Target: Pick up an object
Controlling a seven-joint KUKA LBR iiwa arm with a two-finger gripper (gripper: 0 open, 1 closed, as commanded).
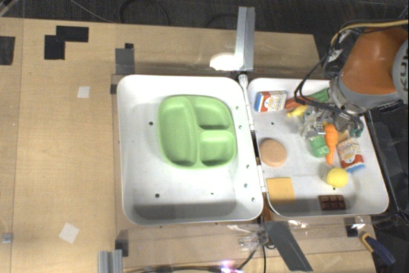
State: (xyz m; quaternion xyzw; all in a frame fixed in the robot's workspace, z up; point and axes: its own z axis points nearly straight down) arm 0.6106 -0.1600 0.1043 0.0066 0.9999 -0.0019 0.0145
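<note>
Nearest me, one brown chocolate bar point(331, 202) lies at six o'clock in the right bin point(377, 201), beside one tan square point(280, 188). One orange carrot point(331, 140), slim and upright, sits under the gripper point(323, 124) at three o'clock, by one yellow lemon point(337, 178); one green divided tray point(195, 130) fills the left bin point(137, 188).

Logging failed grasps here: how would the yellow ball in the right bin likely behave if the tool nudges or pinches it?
The ball looks round and smooth, so a nudge would probably send it rolling. It lies close to a small packet, which might stop it on that side. A pinch off its middle could well squirt it out.
</note>
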